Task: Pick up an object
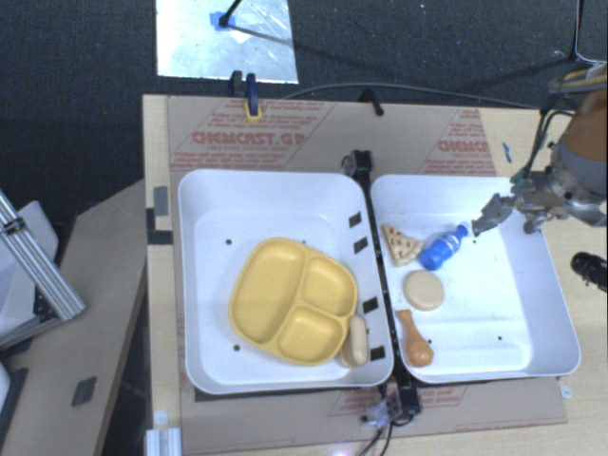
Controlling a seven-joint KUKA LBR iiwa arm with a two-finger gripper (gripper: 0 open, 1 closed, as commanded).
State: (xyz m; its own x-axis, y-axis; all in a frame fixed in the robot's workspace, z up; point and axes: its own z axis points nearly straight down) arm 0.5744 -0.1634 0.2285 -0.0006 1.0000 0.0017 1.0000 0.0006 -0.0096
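My gripper point(509, 220) hovers over the far right part of the right bin point(551, 350), open, with nothing between its fingers. Just left of it lies a blue bottle point(443, 248), its cap pointing toward the gripper. A triangular waffle-patterned piece point(402, 245) rests beside the bottle near the divider. A round beige piece point(425, 291) sits below them, and an orange drumstick-shaped piece point(415, 340) lies near the bin's front left corner.
The left bin point(204, 255) holds a yellow divided plate point(293, 300) with a small beige roll point(356, 340) at its right edge. The grey arm point(581, 160) comes in from the right. A cable crosses the bench behind the bins.
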